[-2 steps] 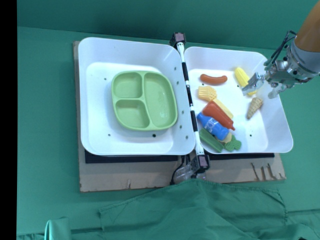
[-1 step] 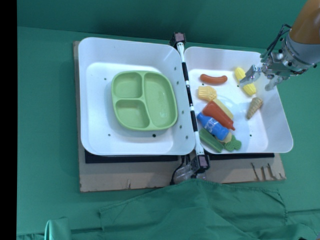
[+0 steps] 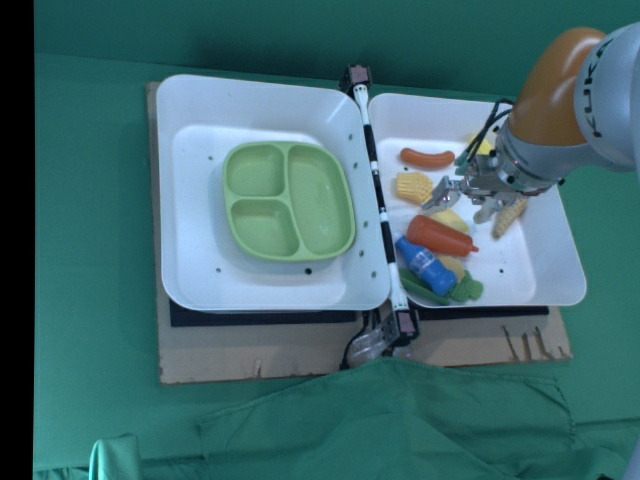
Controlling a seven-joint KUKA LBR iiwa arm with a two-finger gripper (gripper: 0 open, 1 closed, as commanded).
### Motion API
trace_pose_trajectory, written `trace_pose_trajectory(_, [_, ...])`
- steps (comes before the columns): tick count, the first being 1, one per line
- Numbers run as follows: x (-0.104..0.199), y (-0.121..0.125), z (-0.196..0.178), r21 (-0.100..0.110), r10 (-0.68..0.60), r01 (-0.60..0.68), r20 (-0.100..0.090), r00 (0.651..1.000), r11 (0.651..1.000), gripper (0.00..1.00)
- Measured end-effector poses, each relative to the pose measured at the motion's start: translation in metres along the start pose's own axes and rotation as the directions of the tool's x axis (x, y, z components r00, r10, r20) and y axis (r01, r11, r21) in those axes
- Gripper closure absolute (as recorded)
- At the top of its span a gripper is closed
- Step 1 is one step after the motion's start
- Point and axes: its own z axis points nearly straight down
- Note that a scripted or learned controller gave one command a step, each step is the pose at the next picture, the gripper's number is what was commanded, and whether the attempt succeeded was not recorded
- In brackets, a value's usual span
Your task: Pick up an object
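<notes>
Green cloth (image 3: 400, 418) lies nearest you. Your tool (image 3: 468, 196) hangs low in the right bin (image 3: 560, 258), over the toy food, ready to grab. Its fingers look apart, holding nothing. Just beside it lies the red carrot (image 3: 440, 234), an easy pick.

A robotics lab: green-draped bench (image 3: 100, 218), two white bins (image 3: 190, 108), KUKA arm (image 3: 590, 78).
</notes>
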Motion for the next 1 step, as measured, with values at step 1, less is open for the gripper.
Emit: trace_pose_trajectory(1, [0.0041,-0.0771,0.0185,-0.030,0.008,-0.008,0.009,1.000,1.000,0.00])
